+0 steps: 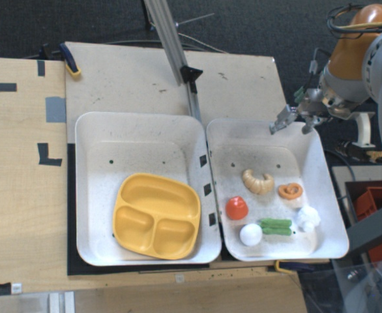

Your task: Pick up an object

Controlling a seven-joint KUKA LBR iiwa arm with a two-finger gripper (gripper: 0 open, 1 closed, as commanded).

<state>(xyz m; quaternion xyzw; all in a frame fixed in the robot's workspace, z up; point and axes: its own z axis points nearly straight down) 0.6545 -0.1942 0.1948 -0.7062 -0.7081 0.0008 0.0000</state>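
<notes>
My gripper [291, 124] hangs over the far right corner of the right bin [326, 175], open, with nothing between its two fingers. Well below it in that bin lie a tan croissant [258, 182], an orange pretzel-like ring [290, 191], a red tomato [236, 207], a white ball [250, 234], a green pod [276, 226] and a small white lumpy object [307, 217]. All of these rest on the bin floor, apart from the gripper.
The left bin [87, 175] holds a yellow divided plate [156, 215]. A slanted grey metal pole [171, 44] crosses the bench behind the bins. The arm's grey wrist with its orange band [355, 38] stands at the upper right.
</notes>
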